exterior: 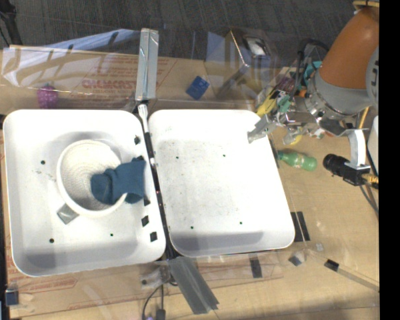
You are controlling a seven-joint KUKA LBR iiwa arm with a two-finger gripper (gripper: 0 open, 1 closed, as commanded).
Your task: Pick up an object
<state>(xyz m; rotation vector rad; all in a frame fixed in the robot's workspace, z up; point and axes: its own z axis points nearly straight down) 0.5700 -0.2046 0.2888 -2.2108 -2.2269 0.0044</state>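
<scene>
- Two things share the left bin (27,179): a white bowl (80,172) and a blue cloth (123,182) draped over the bowl's rim.
- The cloth looks soft and light; a pinch on its bunched top fold should hold, though it may sag or drag.
- The bowl looks stiff and smooth, likely to slip; its rim is the only grip.
- The claw (260,131) hangs at the right bin's (213,199) far corner, and I cannot tell how wide it stands.
- The bowl's inside is partly covered by the cloth.
</scene>
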